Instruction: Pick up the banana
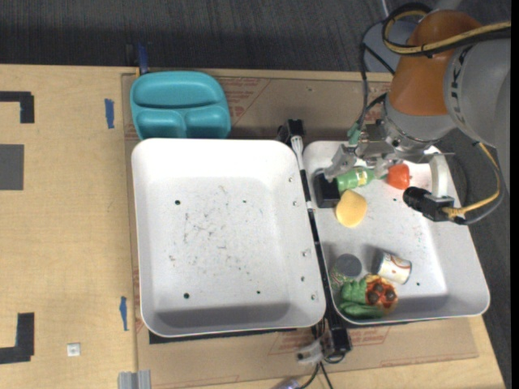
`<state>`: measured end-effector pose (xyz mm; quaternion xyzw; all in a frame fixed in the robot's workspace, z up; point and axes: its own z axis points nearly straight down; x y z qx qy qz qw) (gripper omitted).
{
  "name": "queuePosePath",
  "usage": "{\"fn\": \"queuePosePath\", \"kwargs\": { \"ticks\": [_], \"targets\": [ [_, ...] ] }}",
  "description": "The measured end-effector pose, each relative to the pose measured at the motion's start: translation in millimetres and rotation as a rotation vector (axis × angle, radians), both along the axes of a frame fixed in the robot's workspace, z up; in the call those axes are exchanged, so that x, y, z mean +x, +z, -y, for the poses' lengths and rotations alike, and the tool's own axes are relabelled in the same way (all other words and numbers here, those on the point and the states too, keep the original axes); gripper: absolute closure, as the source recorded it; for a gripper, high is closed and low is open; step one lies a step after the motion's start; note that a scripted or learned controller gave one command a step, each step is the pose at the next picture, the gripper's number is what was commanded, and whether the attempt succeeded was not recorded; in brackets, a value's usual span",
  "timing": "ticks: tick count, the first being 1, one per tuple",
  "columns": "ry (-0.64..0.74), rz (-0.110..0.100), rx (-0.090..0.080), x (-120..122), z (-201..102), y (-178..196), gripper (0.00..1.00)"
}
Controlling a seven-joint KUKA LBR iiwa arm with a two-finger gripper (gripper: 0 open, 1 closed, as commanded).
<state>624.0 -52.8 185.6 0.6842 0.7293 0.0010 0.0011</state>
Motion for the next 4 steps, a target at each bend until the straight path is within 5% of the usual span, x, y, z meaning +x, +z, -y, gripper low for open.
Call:
{"fn": "queuePosePath", "kwargs": {
  "ticks": [1,2,3,4],
  "targets": [
    [-0.022,0.015,0.0,5.2,44.1,-78.3,0.0],
    [-0.112,0.018,-0.004,30.9,46.7,-83.2,0.0],
    [-0.204,0.025,-0.002,12.3,43.8,-84.5,0.0],
    [-0.202,0.023,0.003,13.0,41.1,-73.5,1.0]
  ]
}}
